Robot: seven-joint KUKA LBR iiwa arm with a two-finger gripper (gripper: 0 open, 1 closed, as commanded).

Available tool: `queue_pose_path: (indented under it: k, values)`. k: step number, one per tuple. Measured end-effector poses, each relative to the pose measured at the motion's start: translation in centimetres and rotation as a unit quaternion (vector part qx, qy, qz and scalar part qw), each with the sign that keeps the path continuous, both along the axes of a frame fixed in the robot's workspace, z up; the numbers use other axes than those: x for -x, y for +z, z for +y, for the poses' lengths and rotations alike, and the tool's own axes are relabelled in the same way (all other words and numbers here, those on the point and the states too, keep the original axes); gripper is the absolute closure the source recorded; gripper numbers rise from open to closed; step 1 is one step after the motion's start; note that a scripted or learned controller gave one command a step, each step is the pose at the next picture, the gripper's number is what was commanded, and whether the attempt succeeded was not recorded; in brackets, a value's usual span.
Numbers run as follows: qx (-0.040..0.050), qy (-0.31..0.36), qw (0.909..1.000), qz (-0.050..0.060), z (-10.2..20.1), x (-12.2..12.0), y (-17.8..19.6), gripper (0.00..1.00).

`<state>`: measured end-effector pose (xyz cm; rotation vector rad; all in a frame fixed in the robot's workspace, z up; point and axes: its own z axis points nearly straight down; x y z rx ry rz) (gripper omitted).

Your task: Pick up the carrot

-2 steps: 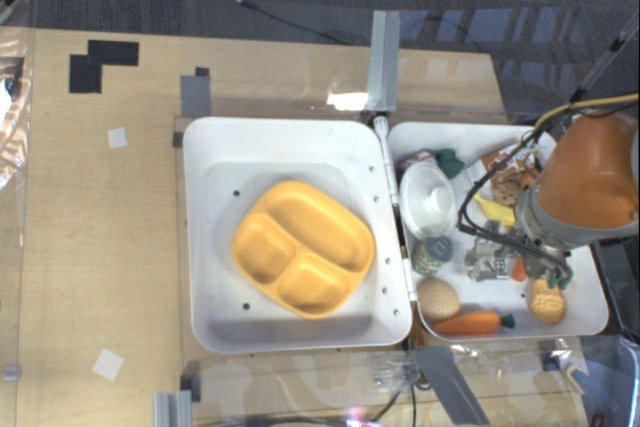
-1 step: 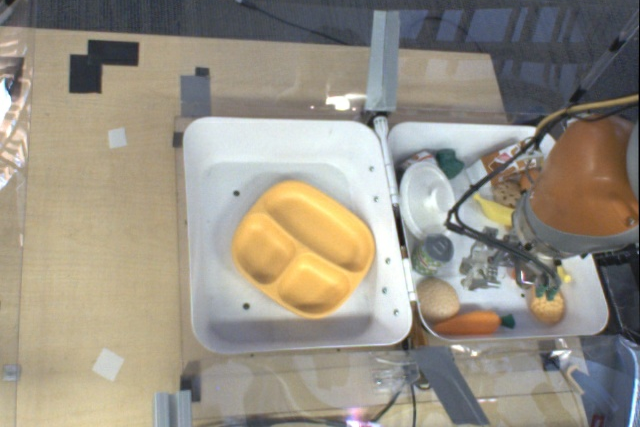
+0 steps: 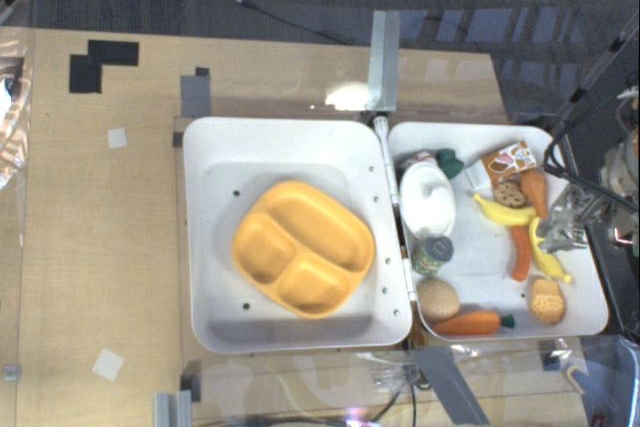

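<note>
The surface [image 3: 90, 245] looks like pale wood laminate, smooth, with a soft sheen near its far edge. Both bins, left [image 3: 210, 215] and right [image 3: 590, 310], appear to be white plastic, smooth and mildly glossy. The yellow divided plate [image 3: 303, 247] is matt-looking plastic. The carrot [image 3: 468, 322] has a smooth orange skin, plastic by its look, as do the bananas [image 3: 503, 211]. The white bottle [image 3: 427, 198] is glossy. The small can [image 3: 432, 253] seems metal-topped, though the view is too coarse to be sure. The pincer [image 3: 562, 233] shows bare, shiny metal.
</note>
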<state>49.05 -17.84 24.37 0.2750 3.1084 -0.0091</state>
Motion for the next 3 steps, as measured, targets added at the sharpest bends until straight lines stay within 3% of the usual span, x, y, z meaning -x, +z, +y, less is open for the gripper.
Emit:
queue_pose_path:
  k: [1, 2, 3]
  values:
    - [0.0026, 0.111, 0.9938, 0.000, -2.8, -0.9, 17.4, 1.00]
    - [-0.0020, 0.128, 0.9917, 0.008, -2.0, -0.1, 8.3, 1.00]
    - [-0.0028, 0.195, 0.9807, 0.009, 3.6, -1.7, -3.5, 1.00]
